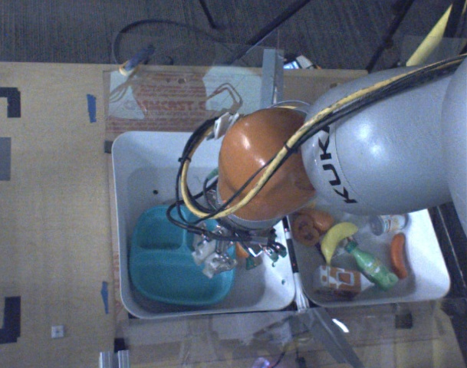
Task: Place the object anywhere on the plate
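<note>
The gripper (218, 257) is hanging low over the right rim of the teal plate (168, 263) in the left bin (133, 175), its metal fingers too cluttered to read as spread or closed, and something orange just beside them is too small to identify. The plate, a smooth moulded tray with compartments, is leaving bare white floor above it, while the right bin (432, 274) is crowding a banana (337, 238), a green bottle (369, 264) and an orange carrot-like piece (399, 255) together.

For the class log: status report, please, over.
Tool low over teal plate's right edge. Fingers' contents unclear. Banana, green bottle in right bin.
</note>
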You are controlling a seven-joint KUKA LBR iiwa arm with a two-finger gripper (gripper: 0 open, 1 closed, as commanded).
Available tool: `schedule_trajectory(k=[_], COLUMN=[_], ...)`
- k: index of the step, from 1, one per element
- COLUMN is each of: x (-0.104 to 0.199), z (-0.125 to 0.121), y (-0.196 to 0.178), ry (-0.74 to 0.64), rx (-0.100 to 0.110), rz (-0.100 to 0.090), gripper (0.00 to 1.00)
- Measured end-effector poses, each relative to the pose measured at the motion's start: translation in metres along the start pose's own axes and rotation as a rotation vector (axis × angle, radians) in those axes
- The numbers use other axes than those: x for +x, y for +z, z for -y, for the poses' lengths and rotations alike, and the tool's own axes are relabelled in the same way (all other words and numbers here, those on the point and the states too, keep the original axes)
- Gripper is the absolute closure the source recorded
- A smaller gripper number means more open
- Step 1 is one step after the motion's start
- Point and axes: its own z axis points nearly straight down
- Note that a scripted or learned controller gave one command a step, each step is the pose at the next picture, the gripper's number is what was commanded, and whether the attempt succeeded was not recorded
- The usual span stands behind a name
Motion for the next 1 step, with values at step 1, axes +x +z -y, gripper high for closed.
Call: schedule_trajectory(k=[1], x=[-0.0168], z=[-0.0215], y=[-0.0463], ry=[-0.225], rx=[0.001], rz=[0.005], gripper=[1.00])
